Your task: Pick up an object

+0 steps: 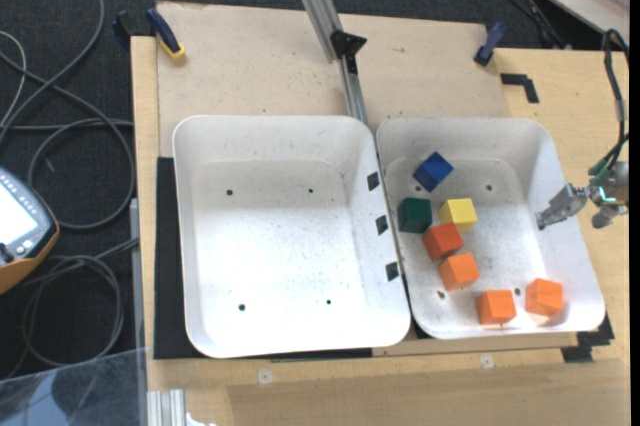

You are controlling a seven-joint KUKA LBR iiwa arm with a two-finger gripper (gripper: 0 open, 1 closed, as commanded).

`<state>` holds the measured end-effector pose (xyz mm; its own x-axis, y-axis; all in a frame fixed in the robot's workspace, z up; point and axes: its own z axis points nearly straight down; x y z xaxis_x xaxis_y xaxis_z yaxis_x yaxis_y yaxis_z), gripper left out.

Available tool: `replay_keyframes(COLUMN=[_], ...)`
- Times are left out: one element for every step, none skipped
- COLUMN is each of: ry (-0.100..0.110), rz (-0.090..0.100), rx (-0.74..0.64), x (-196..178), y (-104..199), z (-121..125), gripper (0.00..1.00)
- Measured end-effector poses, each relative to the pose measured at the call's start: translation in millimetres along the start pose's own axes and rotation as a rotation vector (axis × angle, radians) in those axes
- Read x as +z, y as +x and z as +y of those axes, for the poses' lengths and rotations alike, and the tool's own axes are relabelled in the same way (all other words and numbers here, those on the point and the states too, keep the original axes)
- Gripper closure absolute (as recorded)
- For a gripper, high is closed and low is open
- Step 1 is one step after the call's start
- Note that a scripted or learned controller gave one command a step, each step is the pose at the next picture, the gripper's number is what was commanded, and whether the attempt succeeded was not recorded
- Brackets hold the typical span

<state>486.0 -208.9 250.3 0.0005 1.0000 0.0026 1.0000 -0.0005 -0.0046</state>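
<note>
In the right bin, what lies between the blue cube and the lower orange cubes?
In the camera view, below the blue cube sit a green cube and a yellow cube, then two orange cubes in a column, before the bottom pair.

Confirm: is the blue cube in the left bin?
No, the blue cube lies in the right bin, near its far end above the green cube.
</note>
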Motion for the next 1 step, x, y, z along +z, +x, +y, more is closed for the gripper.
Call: replay_keyframes(ry=[-0.005], rz=[-0.001], rx=[-0.002], x=[-2.0], y=[0.2], z=[0.9], gripper=[0.0])
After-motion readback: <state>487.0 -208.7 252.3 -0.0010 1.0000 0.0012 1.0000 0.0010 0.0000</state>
